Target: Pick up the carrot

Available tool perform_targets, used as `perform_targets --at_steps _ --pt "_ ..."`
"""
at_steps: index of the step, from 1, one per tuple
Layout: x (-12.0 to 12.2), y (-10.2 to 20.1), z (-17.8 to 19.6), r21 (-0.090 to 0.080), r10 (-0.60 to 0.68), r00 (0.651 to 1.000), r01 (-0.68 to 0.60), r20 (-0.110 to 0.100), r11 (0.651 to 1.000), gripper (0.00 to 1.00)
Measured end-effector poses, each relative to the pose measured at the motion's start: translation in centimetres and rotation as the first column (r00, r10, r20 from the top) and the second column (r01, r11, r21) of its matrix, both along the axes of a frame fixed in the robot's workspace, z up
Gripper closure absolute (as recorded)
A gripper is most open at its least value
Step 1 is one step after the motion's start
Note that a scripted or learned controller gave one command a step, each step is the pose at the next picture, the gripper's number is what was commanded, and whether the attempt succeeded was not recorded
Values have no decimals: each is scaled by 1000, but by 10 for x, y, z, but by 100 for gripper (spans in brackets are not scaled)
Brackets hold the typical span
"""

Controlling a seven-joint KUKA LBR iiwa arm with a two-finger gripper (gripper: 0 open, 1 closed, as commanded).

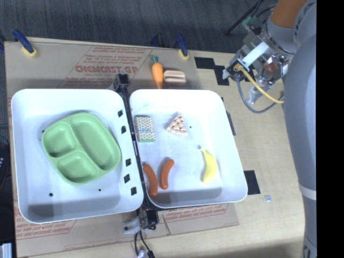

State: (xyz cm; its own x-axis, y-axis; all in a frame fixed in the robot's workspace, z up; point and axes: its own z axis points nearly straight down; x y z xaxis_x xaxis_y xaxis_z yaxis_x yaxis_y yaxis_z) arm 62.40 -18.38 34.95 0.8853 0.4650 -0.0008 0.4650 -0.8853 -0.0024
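The carrot (156, 74) is small and orange with a green top. It lies on the cardboard just behind the right bin (228, 144), outside both bins, beside a toy hot dog bun (174, 77). My gripper (264, 67) hangs over the bench at the upper right, beyond the right bin's far corner and well to the right of the carrot. Nothing shows in its grasp.
The right bin holds a patterned block (144, 128), a pizza slice (177, 124), a banana (209, 165) and two sausages (150, 179) (166, 173). A green divided plate (80, 147) lies in the left bin (21, 160). Blue clamps (183, 47) grip the cardboard's far edge.
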Motion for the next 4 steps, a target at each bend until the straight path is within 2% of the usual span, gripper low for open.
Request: perform_targets --at_steps 1,2,3,4 --pt "-38 41 -117 0 -273 962 273 -6 962 0" --pt "-80 -28 -243 -1 -190 982 190 -7 982 0" --pt "-116 -27 -233 3 409 912 -409 -1 912 0" --pt "-60 78 -172 2 479 878 -479 -1 878 0"
